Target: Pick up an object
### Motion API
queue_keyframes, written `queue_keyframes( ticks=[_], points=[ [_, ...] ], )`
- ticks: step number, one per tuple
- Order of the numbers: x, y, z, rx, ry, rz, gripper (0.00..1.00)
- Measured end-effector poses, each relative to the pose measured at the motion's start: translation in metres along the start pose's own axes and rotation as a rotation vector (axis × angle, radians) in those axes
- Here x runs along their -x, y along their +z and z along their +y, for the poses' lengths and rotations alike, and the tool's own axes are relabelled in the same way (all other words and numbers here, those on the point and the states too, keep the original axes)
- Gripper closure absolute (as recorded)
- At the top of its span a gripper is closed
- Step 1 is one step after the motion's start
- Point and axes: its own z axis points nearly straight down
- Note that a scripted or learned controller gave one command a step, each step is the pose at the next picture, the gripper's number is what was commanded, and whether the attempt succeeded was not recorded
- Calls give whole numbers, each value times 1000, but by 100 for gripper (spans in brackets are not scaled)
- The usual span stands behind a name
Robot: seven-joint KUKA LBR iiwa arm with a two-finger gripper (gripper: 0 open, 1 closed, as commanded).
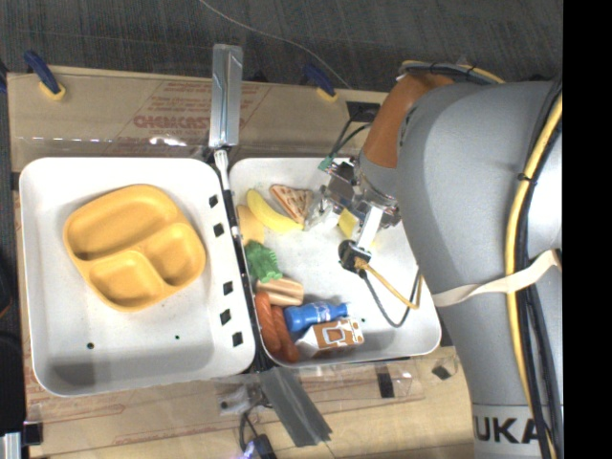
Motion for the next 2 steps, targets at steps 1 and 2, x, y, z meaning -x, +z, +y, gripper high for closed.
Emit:
queue_keyframes(
  ticks=[1,2],
  points=[
    [-60,-2,-15,36,-203,15,0],
    [-61,-10,-16,32,-211,12,100]
  ],
)
